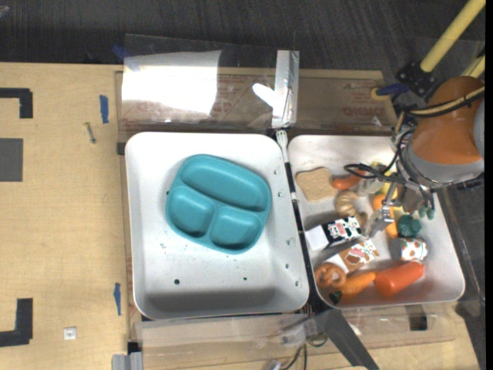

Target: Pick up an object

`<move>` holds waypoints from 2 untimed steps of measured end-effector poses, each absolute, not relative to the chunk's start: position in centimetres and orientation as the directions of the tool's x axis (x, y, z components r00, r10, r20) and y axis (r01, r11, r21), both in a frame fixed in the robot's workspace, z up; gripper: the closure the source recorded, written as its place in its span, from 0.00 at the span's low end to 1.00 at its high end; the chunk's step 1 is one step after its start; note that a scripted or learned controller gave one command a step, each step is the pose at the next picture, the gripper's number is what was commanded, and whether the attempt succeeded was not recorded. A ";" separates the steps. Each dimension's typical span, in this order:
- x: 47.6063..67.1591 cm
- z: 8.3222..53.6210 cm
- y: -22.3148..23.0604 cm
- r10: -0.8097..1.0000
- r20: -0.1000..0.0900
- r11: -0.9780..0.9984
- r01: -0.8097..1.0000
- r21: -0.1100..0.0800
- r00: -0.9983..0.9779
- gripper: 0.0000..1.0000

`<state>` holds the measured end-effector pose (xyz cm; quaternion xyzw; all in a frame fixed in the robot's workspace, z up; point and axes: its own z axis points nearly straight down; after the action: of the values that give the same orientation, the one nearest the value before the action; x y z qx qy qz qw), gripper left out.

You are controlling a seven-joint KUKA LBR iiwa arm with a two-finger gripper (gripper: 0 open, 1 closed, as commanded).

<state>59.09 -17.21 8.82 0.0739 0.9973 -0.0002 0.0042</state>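
arm (451, 133) reaching down, gripper (383, 220) lowered

Bench (54, 230): we saw bare tan board.
On it: left bin (146, 284) just beside right bin (454, 280).

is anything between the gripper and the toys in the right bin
Nothing visible stands between them. The gripper is already down among the small toys in the right bin, beside a teal piece. The clutter itself crowds it: an orange carrot-like toy and a tan slice lie nearby.
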 end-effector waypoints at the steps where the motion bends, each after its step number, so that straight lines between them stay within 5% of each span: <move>1: 59.5 10.2 -17.1 0.145 -0.021 0.989 0.145 -0.001 -0.989 1.00; 2: 59.5 10.1 -17.1 0.145 -0.020 0.989 0.145 -0.001 -0.989 0.00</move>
<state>59.47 -17.11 10.14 0.0728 0.9973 -0.0011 0.0097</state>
